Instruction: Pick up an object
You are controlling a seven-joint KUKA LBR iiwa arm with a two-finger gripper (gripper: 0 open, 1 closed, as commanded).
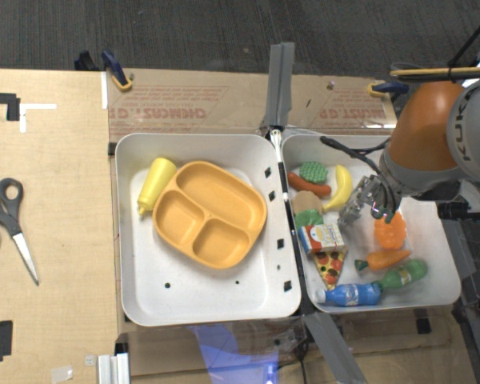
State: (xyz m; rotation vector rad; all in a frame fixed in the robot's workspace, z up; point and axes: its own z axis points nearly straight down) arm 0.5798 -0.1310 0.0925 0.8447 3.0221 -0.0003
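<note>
My gripper [366,204] hangs low over the middle of the right bin [440,294], under the grey arm with its orange band [429,126]. Just left of it lies a yellow banana [341,186]; an orange toy [390,232] sits right beside it on the right. Around them lie a red sausage [309,184], a green ribbed piece [312,170], a small milk carton [323,236], a pizza slice [330,266], a carrot [386,258], a green bottle [402,275] and a blue bottle [350,295]. Nothing shows as lifted off the bin floor.
The left bin [144,294] holds a yellow divided plate [210,213] and a yellow squeeze bottle [154,184]. Scissors [14,224] lie on the bench at far left. A grey divider bar [280,86] stands between the bins at the back.
</note>
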